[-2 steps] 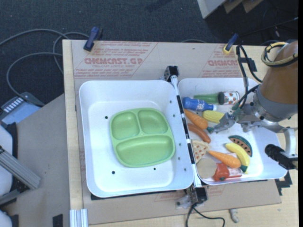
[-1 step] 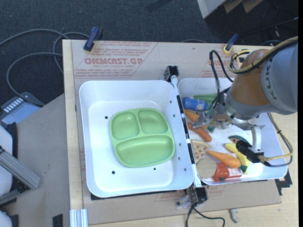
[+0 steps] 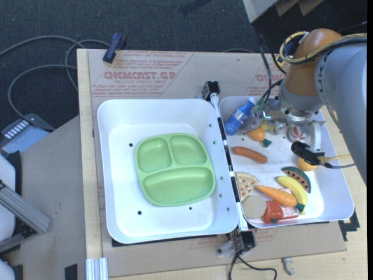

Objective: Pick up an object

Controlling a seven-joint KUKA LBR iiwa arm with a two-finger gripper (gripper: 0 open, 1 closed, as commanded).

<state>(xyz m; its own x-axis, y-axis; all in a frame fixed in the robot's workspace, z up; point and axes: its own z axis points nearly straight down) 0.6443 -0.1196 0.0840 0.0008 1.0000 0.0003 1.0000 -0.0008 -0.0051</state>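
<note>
My gripper hangs low over the far end of the right bin, beneath the orange wrist band. A blue bottle lies just to its left, and a small orange toy sits right under its left side. Nearer the front lie a sausage, a waffle wedge, a carrot, a banana, a watermelon slice and a red pepper. The gripper body and cables hide its tips.
The left bin holds a green divided plate. A black clip sits at the far end of the rim between the bins. The grey arm covers the right bin's far right corner. A blue clamp lies on the board's far left.
</note>
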